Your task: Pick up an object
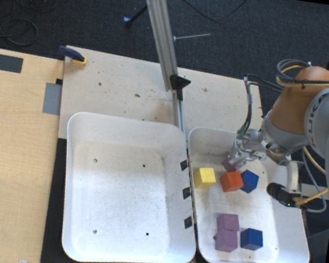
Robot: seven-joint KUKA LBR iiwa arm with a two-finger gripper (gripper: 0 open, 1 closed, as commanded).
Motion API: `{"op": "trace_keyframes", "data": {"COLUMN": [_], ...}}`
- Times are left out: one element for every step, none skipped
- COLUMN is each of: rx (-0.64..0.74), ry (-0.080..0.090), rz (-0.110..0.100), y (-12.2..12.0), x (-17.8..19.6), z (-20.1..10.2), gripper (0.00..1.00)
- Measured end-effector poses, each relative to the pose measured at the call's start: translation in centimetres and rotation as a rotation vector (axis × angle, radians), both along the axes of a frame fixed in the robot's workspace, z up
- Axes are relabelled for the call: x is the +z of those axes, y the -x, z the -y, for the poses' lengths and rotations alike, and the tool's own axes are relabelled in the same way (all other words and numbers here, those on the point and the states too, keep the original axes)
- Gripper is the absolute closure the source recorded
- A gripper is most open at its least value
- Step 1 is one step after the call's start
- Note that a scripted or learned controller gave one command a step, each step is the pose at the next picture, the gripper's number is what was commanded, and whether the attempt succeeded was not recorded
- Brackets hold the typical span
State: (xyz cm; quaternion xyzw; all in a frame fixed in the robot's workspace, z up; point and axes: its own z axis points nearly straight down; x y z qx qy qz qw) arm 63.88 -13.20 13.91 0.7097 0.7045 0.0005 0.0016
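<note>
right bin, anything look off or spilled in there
Nothing spilled. All the blocks sit inside the right bin: yellow block, orange block, two blue, and purple ones. The purple pair sits pressed together, slightly askew. The gripper hovers by the orange block.

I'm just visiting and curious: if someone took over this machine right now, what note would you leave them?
Gripper: low in the right bin, at its far end, just above the orange block; its grip is unclear.
Blocks, all in the right bin: yellow block, orange, blue block clustered near the gripper; purple block and second blue block nearer the front.
Done: nothing visibly lifted.
Left: grasp and raise one block.
</note>
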Motion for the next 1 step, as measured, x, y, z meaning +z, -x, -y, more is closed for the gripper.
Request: {"op": "trace_keyframes", "data": {"rx": [0.004], "ry": [-0.001], "rz": [0.000], "y": [-0.89], "x": [4.88], "z": [0.59], "gripper": [1.00]}}
